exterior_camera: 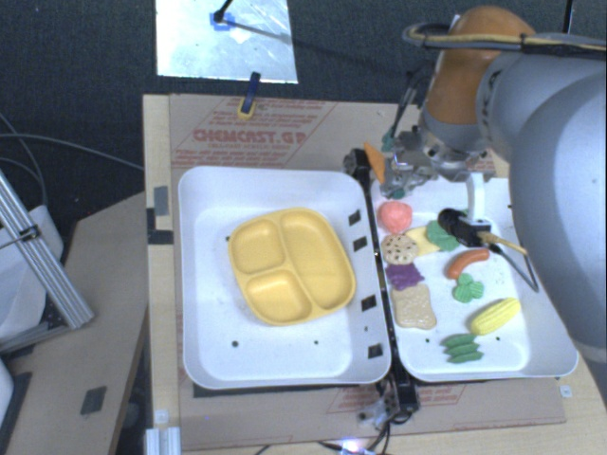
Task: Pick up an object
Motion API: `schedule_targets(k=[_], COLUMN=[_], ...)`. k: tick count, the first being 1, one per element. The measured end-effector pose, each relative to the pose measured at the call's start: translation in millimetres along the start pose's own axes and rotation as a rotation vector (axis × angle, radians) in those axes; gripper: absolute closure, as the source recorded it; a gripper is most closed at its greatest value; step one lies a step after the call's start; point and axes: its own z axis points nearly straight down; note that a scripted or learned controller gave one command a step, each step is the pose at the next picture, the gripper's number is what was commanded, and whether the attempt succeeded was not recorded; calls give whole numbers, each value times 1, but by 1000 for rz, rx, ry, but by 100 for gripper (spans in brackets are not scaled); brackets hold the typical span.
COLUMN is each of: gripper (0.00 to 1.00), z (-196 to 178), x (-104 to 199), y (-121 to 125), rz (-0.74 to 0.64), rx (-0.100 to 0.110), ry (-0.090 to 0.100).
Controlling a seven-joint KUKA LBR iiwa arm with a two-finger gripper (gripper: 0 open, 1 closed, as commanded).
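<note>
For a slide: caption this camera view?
Arm's hand poised over toy food in right bin; yellow tray in left bin.

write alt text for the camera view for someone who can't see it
A grey robot arm with an orange band reaches from the right over the right white bin, which holds toy foods including a pink ball, cookie, corn and sausage. The left white bin holds a yellow divided tray.
</note>
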Motion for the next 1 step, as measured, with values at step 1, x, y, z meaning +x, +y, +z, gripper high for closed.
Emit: schedule_targets(k=[1], gripper=[100], z=[3], x=[-80], y=[2], rz=[3], rx=[-3], ry=[-2])
